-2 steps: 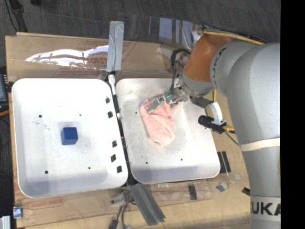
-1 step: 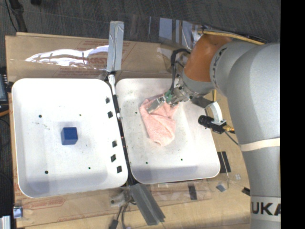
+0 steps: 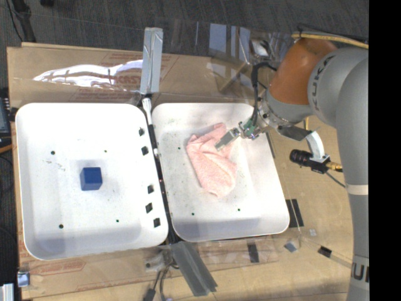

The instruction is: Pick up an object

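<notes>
A crumpled pink cloth (image 3: 212, 162) lies in the middle of the right bin (image 3: 263, 205). My gripper (image 3: 225, 140) reaches in from the right and its tip sits at the cloth's upper right edge, touching or just above it. A small blue cube (image 3: 91, 178) rests on the floor of the left bin (image 3: 37, 231), far from the gripper.
The divider between the two bins (image 3: 152, 168) carries several black clips. The arm's orange band (image 3: 299, 74) and grey wrist hang over the right bin's far right corner. Brown cardboard (image 3: 81, 74) lies behind the bins.
</notes>
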You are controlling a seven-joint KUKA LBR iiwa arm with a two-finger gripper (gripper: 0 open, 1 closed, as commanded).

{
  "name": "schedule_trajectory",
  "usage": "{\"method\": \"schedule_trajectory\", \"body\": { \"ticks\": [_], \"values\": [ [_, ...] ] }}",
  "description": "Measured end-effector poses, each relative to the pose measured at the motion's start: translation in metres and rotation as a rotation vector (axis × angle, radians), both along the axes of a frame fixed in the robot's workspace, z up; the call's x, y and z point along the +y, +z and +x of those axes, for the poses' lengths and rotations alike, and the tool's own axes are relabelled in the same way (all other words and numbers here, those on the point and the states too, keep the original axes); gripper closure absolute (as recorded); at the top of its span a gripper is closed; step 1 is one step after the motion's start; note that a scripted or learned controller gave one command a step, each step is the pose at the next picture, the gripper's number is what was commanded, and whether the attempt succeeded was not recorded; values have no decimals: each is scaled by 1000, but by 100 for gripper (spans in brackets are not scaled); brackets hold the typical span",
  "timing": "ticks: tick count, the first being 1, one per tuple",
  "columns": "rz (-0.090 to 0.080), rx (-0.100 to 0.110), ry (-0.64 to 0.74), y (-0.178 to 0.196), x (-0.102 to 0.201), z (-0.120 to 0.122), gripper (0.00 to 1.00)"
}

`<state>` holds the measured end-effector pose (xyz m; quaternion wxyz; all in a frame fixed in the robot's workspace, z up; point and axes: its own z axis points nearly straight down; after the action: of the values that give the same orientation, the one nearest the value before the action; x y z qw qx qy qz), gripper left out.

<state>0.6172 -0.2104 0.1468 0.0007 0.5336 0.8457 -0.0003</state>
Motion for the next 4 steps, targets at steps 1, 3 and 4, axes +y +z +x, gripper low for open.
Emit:
{"method": "schedule_trajectory", "body": {
  "ticks": [1,3,4],
  "values": [
    [1,3,81,-55,104,34,0],
    [2,1,-52,-54,83,-54,0],
    [2,1,0,-54,107,-102,0]
  ]
}}
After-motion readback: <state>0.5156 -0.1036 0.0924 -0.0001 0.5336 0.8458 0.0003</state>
